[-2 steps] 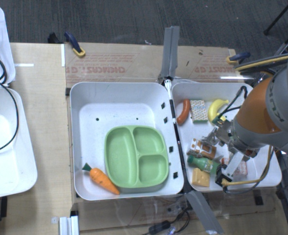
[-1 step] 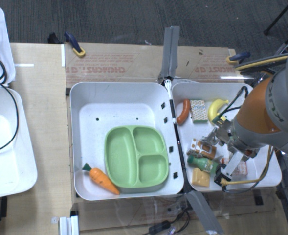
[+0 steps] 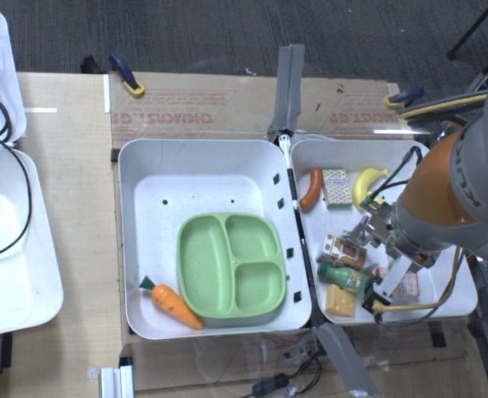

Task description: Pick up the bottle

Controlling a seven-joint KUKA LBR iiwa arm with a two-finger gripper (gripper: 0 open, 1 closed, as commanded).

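The bottle (image 3: 344, 278) is small and green with a dark cap. It lies on its side in the lower middle of the right bin (image 3: 467, 305). My gripper (image 3: 366, 240) hangs low over that bin, just above and to the right of the bottle, and close to a brown snack packet (image 3: 341, 250). The grey and orange arm (image 3: 442, 193) comes in from the right and hides the bin's right part. Nothing shows as lifted.
The right bin also holds a red sausage (image 3: 311, 188), a pale checked box (image 3: 336, 186), a yellow banana (image 3: 366, 183) and a cheese wedge (image 3: 339, 301). In the left bin (image 3: 144, 222) are a green divided plate (image 3: 231, 265) and a carrot (image 3: 172, 303).
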